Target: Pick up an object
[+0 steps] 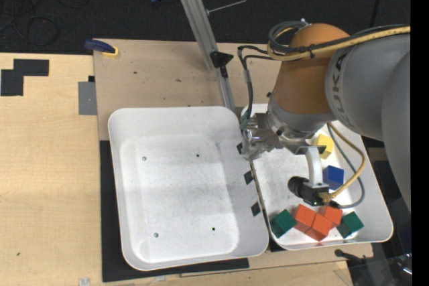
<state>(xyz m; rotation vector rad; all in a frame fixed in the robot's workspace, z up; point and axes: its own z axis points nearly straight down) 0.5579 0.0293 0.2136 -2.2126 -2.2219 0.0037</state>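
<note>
The grey arm with an orange band (305, 77) bends steeply down over the right-hand shallow white bin (271, 177). Its end effector (255, 138) sits low at that bin's left edge; I cannot tell whether it is apart or together. Orange plastic cubes (315, 219), green blocks (283, 222), a blue cube (333, 176) and a yellow block (324, 144) lie towards the bin's near right corner.

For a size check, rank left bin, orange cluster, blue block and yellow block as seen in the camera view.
Left bin
Orange cluster
Blue block and yellow block: unsure, yellow is partly hidden by the arm.
</note>
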